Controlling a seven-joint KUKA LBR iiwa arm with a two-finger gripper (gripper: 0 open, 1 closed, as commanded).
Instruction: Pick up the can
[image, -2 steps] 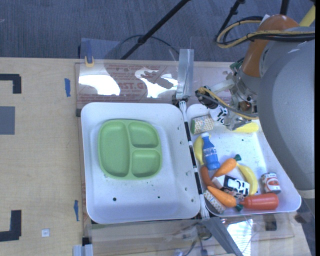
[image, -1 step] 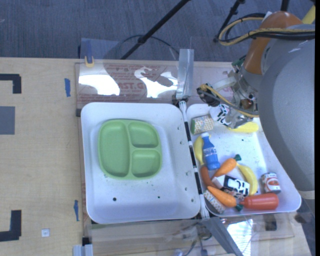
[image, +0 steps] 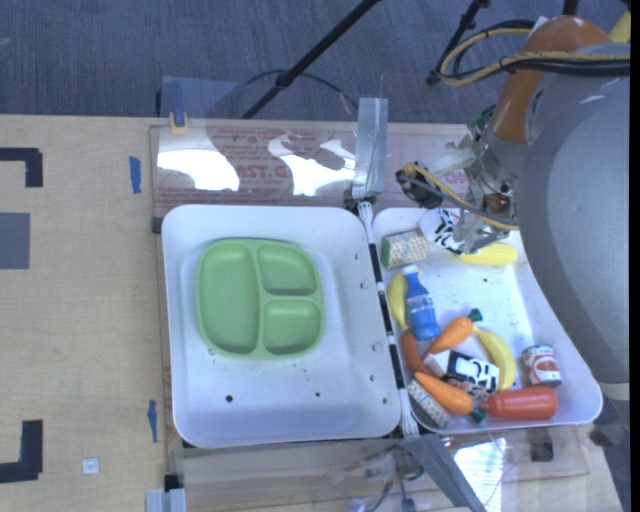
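Observation:
The can (image: 541, 365) is small, red and white, with a silver top. It stands near the right wall of the right bin (image: 530, 290), just right of a banana (image: 497, 355). My gripper (image: 458, 232) hangs over the far end of that bin, well up and to the left of the can and apart from it. Beside the gripper is a black-and-white shape that I cannot make out, and a yellow piece (image: 490, 256) lies just below it.
The right bin also holds a blue bottle (image: 421, 305), two carrots (image: 452, 335), a black-and-white toy (image: 472, 371), a red sausage-like item (image: 518, 403) and a pale sponge block (image: 405, 248). A green divided plate (image: 262, 297) lies in the left bin (image: 300, 410).

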